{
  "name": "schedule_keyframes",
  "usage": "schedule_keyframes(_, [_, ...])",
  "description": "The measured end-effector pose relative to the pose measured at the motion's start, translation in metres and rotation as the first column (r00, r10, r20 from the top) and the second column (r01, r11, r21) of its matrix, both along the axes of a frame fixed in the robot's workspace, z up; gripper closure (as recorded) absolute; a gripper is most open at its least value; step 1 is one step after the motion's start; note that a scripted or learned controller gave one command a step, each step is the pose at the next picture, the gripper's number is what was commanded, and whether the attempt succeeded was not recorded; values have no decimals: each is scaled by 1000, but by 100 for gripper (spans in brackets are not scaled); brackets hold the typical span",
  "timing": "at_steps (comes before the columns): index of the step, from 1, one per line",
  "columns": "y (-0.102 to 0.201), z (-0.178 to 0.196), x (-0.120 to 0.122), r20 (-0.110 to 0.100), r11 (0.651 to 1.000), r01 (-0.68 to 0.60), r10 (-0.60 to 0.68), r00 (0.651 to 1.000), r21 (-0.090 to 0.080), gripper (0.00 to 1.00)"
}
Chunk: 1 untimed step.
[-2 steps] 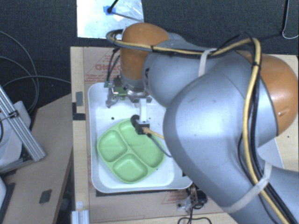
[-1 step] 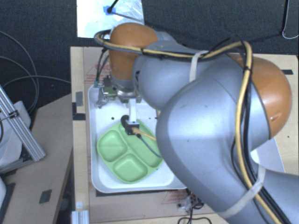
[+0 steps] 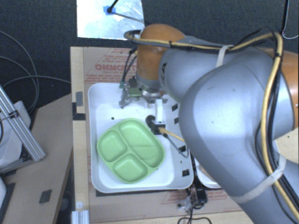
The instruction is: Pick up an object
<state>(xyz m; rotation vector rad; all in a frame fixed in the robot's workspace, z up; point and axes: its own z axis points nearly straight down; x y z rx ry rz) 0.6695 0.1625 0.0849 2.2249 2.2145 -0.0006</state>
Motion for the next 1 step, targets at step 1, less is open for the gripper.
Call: schedule_keyframes(1, [-67, 104, -34, 0, 1000, -1, 1, 1000, 1, 0])
